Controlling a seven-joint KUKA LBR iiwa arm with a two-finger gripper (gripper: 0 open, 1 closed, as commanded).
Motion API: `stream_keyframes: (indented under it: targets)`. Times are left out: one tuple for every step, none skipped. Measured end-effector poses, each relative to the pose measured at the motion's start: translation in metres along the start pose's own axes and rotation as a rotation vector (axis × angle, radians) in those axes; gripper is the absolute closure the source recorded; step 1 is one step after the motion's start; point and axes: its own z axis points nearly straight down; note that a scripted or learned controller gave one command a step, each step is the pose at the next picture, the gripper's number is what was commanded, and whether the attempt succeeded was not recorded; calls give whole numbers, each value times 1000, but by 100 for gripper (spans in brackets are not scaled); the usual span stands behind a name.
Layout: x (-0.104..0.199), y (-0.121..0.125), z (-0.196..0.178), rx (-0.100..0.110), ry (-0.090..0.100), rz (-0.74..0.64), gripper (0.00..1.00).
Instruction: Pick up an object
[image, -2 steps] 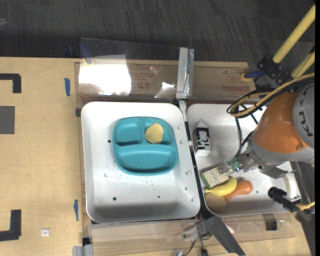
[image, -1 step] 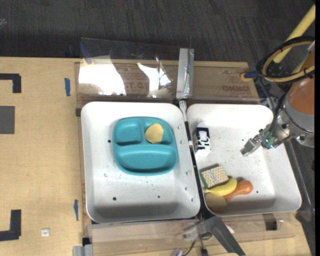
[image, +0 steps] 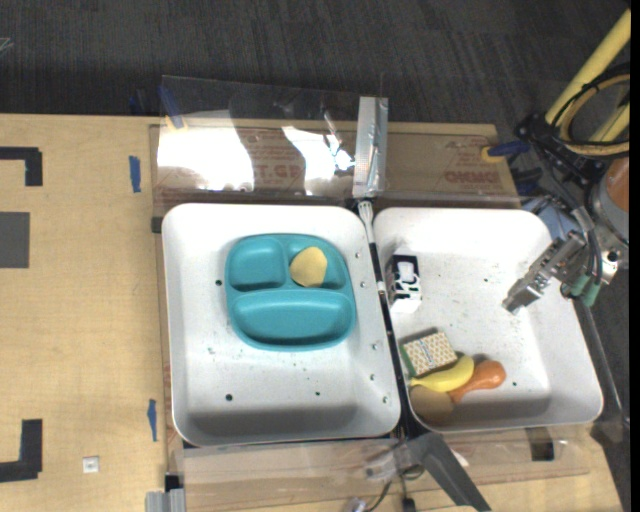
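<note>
The claw (image: 527, 292) hangs over the right bin (image: 520, 225), close to its right wall and about midway along it; whether it is apart or together I cannot tell from this slant, and nothing shows caught in it. The likeliest things to pick sit clustered in that bin's front left corner: a yellow banana (image: 447, 375), an orange carrot-shaped piece (image: 484, 376) touching it on the right, a small patterned block (image: 428, 351) leaning just behind, and a tan rounded piece (image: 430, 400) at the very front. They look like toy food, so probably light, hard-skinned and a little slippery, not fragile. The banana's curved middle, where it is narrowest, seems the best place to close on, taken across its width; crowding from the neighbours could nudge it aside. A small black-and-white object (image: 404, 279) lies alone against the left wall, easier to reach around but near the rim. In the left bin (image: 190, 300) a teal divided plate (image: 290, 295) carries a yellow lemon-like ball (image: 309, 266) in its rear right compartment; round and smooth, it would likely roll out of a pinch
</note>
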Motion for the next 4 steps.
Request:
stream_keyframes:
  targets:
    - [-5,-5,-22,-2,-2,-492,100]
    - [-23,-25,15,1,5,-675,100]
    - [-24,-23,3,-2,-4,-675,100]
    - [-31,-34,65,1,7,-693,100]
